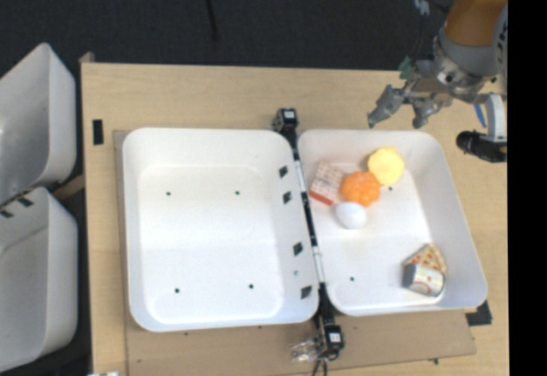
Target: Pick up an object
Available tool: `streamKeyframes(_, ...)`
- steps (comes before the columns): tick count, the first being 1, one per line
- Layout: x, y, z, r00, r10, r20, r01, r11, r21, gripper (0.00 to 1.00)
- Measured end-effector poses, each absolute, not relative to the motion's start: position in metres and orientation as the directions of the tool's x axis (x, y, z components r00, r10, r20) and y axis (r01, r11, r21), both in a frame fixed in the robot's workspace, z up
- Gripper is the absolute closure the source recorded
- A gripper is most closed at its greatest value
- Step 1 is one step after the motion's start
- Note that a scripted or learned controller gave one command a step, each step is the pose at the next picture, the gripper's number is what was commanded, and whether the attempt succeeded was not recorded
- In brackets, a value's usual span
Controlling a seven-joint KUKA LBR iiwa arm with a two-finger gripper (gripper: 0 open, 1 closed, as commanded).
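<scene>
My claw (402,112) hangs open and holds nothing, at one o'clock from the yellow ball (386,165) in the right bin (453,195).

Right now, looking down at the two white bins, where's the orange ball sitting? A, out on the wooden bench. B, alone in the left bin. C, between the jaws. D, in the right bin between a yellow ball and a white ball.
D: the orange ball lies in the right bin, with the yellow ball above it and the white ball just below it.
</scene>
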State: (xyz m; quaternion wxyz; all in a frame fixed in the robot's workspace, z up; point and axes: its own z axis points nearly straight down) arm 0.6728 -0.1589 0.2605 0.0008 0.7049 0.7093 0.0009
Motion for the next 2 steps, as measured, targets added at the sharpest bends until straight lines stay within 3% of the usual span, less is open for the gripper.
streamKeyframes(1,0.626,-0.162,0.163,0.001,1.0,0.0,1.0,-0.001,-0.01,0.0)
streamKeyframes(2,0.628,-0.113,0.1,-0.003,1.0,-0.005,1.0,0.003,0.002,0.0)
